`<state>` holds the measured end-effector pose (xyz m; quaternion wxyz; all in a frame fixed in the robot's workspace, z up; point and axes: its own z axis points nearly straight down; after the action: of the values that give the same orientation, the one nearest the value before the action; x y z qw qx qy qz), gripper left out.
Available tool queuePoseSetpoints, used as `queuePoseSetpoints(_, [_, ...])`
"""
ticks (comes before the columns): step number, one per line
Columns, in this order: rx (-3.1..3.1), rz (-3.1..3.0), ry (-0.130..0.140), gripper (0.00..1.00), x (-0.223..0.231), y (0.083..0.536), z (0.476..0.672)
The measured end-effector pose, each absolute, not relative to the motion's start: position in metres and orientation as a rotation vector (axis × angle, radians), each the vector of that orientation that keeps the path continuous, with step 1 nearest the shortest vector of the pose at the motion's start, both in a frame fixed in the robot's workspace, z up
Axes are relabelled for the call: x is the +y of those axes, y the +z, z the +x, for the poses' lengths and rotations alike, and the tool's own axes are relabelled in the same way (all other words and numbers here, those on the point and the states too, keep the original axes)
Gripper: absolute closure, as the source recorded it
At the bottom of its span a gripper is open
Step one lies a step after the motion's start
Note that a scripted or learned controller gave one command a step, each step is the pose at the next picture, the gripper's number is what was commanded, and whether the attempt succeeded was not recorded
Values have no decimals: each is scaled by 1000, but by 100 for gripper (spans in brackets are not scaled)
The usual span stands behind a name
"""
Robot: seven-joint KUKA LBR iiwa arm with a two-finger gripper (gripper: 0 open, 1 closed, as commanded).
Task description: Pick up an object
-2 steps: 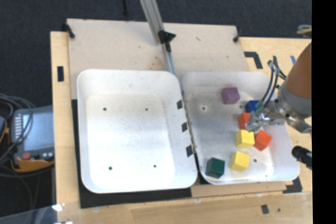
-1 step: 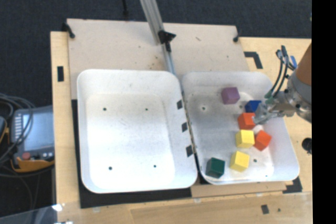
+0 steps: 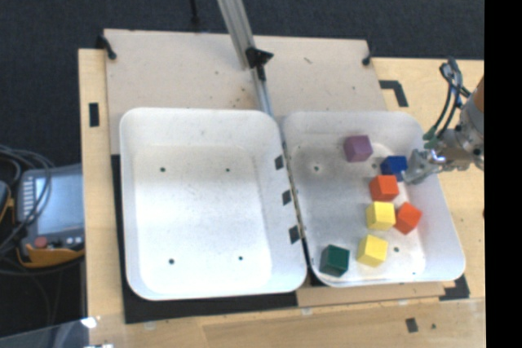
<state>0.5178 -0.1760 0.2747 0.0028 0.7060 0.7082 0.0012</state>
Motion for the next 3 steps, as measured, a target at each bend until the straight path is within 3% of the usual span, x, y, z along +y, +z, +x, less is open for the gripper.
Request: queuePoseSetpoints(3, [2229,2214,2,100,-38,260,551])
